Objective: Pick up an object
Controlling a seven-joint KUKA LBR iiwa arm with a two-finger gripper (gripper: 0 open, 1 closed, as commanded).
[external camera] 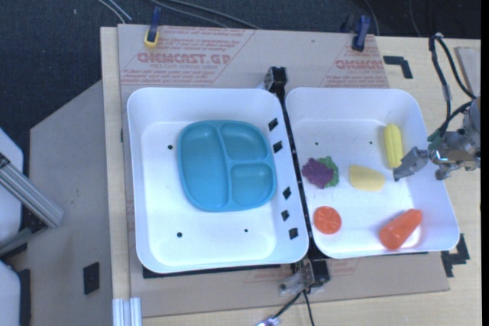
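Note:
The right bin (pixel 359 107) holds several toy foods: a yellow corn cob (pixel 393 145), purple grapes (pixel 320 172), a yellow lemon-like piece (pixel 367 178), a round orange slice (pixel 328 220) and a red-orange carrot-like piece (pixel 400 228). My gripper (pixel 425 167) hangs over the right bin's right side, just right of the corn and the yellow piece and above the red-orange piece. Its fingers stand apart, open, with nothing between them.
The left bin (pixel 153 126) holds a blue divided plate (pixel 227 164). A black divider with clips (pixel 284 156) runs between the bins. Cables (pixel 451 80) hang near the arm at the right edge. A cardboard sheet (pixel 229 50) lies under both bins.

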